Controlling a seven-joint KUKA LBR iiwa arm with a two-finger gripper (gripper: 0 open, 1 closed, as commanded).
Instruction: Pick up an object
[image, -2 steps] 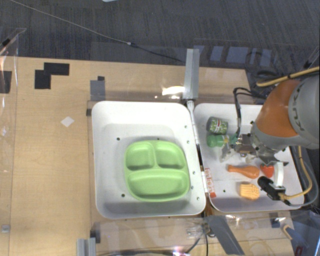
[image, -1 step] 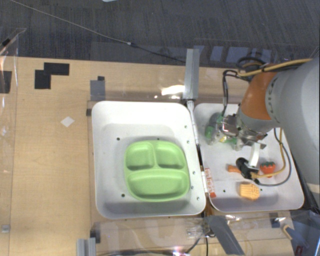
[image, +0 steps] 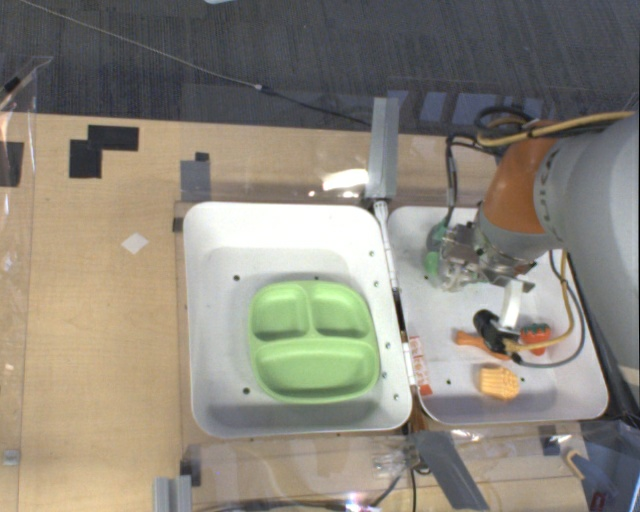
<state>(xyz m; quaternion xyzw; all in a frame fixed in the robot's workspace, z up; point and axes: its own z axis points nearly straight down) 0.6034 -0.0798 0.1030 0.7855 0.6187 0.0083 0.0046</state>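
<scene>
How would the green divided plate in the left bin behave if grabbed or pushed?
The plate looks like moulded plastic, so it is probably stiff and light. It lies flat and wide, so it should not roll or tip; a push would likely slide it across the smooth left bin. Its low rim and dividers seem the only graspable edges.

The arm runs off the picture's right edge and covers the right bin's far right corner. At the bin's far left, a small green thing sits partly behind the gripper, and its shape cannot be told. Right of the bin's middle, a small red and orange thing is partly covered and too small to name.
</scene>
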